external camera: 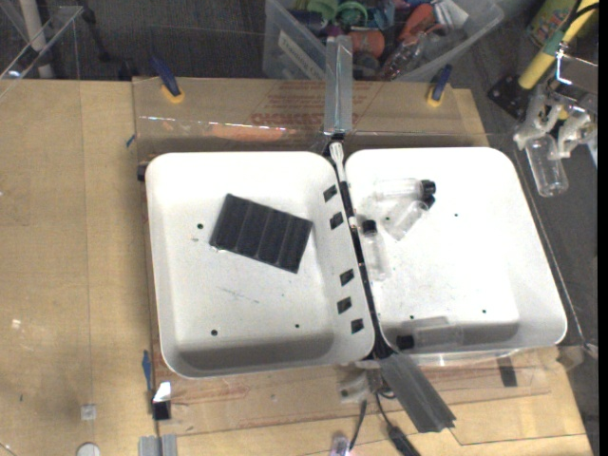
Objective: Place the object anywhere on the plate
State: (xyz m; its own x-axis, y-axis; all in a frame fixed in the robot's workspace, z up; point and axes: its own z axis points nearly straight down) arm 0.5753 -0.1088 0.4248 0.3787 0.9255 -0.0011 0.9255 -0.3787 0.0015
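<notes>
Currently: gripper (549, 164) sits off the right bin's (494, 283) far right corner, outside its rim; whether it is apart or together isn't readable from this angle. Nothing visible clamped in it. Object (404, 203), a clear plastic piece w/ black cap, lies in right bin near far left corner. Plate (261, 233), dark, ribbed, rectangular, lies flat in left bin (237, 321), toward the far side, slightly skewed. Object & plate well apart, divider btwn them.

Bright, even overhead light — white bins (475, 283) glare to near washout, shadows faint, focus slightly soft
</notes>
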